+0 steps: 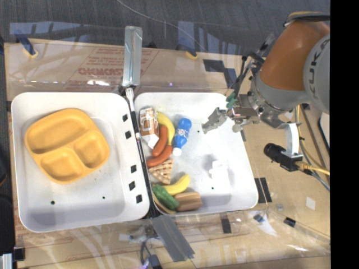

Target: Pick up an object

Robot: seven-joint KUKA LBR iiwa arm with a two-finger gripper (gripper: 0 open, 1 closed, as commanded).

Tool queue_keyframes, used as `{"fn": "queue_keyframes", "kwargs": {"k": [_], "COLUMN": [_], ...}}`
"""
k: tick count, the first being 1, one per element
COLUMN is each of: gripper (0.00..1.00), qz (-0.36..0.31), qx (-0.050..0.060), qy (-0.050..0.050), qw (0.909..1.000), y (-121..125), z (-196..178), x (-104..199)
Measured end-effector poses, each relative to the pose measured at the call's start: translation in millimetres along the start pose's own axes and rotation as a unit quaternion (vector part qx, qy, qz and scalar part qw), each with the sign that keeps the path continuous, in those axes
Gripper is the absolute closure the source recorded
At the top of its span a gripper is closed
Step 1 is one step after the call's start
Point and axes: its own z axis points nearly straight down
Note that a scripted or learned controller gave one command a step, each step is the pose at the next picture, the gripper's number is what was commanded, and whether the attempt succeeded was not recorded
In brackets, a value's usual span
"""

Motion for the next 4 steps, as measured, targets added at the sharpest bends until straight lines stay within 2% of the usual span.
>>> {"fn": "queue_keyframes", "kwargs": {"k": [1,2,3,4], "gripper": [0.0,0.0,0.0,0.0], "qz": [0.105,0.18,0.104,0.13], "qx": [0.002,-0.013,-0.003,0.001], "qy": [0.001,0.003,0.0,0.0], "qw": [0.9945,0.9837,0.9946,0.9915], "y": [16,52,99,37], "z": [73,158,159,182], "x": [1,-8,52,46]}}
